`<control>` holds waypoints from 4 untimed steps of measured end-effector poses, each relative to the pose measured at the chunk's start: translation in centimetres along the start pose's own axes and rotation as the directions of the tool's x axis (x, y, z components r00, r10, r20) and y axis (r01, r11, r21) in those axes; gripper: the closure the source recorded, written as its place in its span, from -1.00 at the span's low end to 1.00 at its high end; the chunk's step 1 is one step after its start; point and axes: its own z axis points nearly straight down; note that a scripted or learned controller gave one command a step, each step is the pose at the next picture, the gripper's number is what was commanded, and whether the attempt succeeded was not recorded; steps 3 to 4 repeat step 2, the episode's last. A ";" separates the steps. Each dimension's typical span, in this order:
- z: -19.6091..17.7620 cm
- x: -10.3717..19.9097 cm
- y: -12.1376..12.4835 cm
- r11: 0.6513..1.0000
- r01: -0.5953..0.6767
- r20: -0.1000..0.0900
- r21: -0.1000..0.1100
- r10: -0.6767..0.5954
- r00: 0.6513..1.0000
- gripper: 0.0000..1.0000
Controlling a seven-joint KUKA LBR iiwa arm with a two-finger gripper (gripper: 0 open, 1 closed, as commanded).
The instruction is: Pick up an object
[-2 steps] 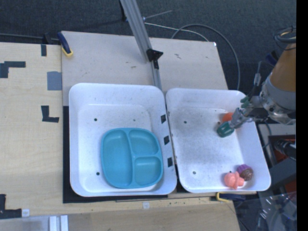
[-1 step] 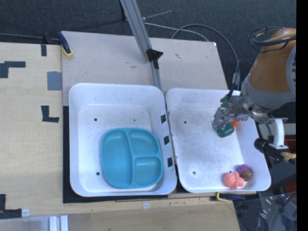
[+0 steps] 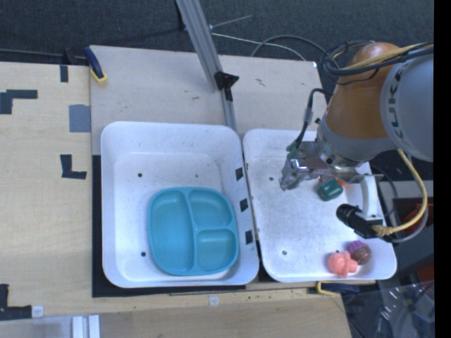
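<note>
Partly, the right bin (image 3: 296, 227) is covered by the arm (image 3: 366, 111), whose grey and orange bulk hides the bin's far right corner. The gripper (image 3: 287, 180) is seen low over the upper left part of that bin's floor, near the wall shared with the left bin (image 3: 127, 160). How far it is open cannot be told: its tip is blurred and viewed from above, and nothing can be made out in its grasp. Just to its right, a small green object (image 3: 328, 189) lies on the bin floor, half tucked under the wrist, so its shape is hard to read. Whether it is touched by the gripper body cannot be settled. At the bin's near right corner a pink object (image 3: 341, 263) and a smaller purple object (image 3: 360, 252) are found touching each other, well apart from the gripper. Their outlines are lumpy and soft, and no finer detail is resolved. In the left bin a teal divided plate (image 3: 192, 229) with three compartments is laid flat toward the near wall, fully in view.
</note>
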 end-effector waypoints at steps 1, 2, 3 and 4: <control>-0.4 4.7 0.3 1.000 -0.001 0.000 -0.001 0.001 1.000 1.00; 1.1 9.3 0.3 1.000 -0.002 0.001 0.002 0.002 1.000 1.00; 1.1 9.3 0.3 1.000 -0.002 0.001 0.002 0.002 1.000 1.00; 1.1 9.3 0.3 1.000 -0.002 0.001 0.002 0.002 1.000 1.00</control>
